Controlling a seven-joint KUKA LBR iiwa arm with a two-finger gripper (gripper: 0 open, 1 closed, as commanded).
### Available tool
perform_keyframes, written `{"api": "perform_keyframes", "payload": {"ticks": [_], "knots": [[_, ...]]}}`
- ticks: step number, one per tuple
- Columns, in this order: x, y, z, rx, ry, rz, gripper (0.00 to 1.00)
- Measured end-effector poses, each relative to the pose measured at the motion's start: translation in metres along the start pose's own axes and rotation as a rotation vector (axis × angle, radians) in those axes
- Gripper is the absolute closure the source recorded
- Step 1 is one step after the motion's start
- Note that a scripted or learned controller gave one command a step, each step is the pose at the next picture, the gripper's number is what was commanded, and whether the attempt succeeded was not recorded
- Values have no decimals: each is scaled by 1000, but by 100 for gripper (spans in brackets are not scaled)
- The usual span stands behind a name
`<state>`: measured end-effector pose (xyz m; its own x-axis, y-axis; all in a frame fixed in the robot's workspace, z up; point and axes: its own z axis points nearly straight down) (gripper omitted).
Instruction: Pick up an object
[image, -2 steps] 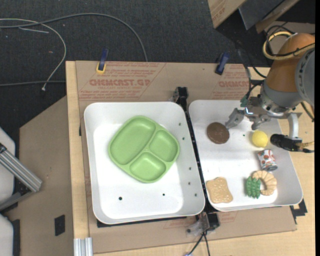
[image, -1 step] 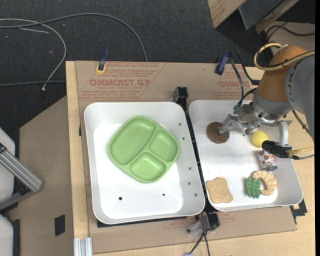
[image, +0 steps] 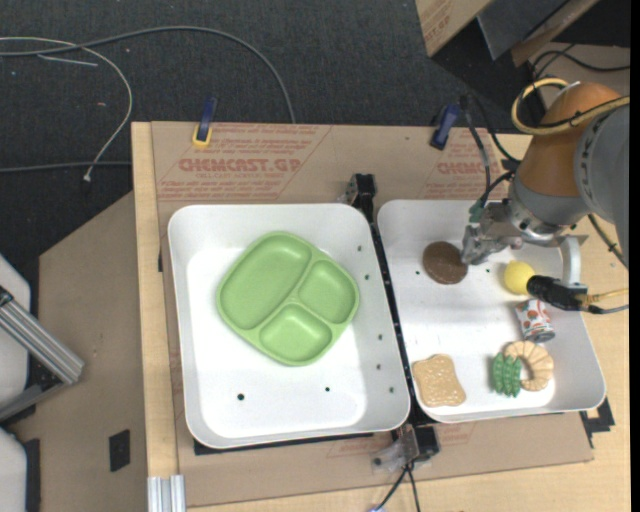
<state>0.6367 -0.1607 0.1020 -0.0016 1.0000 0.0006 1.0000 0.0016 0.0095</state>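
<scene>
Two shallow white bins sit side by side on the table. The left bin (image: 190, 300) carries a green divided plate (image: 288, 297), lying flat near its middle. The right bin (image: 440, 310) carries the small things: a brown disc (image: 443, 263) toward the far left, a yellow ball (image: 518, 276) to its right, a small red-and-white can (image: 535, 320) nearer still, a toast slice (image: 438, 380) at the near left corner, and a green piece (image: 505, 373) touching a tan ring (image: 533, 362) at the near right.

The hand (image: 480, 243) hangs low over the far part of the right bin, just beside the disc's right edge. I cannot tell how far it is open, and nothing is seen in it.

Judging by that position, the disc is the likely target. It looks like a toy food piece: light, stiff and flat, so it lies close against the bin floor with little edge to catch. The hold that seems best is across its width, pinching opposite rims, with the hand brought right down to the floor. A smooth plastic skin could slip sideways if the pinch lands off-centre. The ball nearby would roll away at a nudge, so it is a poorer choice.
</scene>
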Motion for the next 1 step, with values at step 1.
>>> {"api": "perform_keyframes", "payload": {"ticks": [1], "knots": [[7, -1, -46, 6, -1, 0, 100]]}}
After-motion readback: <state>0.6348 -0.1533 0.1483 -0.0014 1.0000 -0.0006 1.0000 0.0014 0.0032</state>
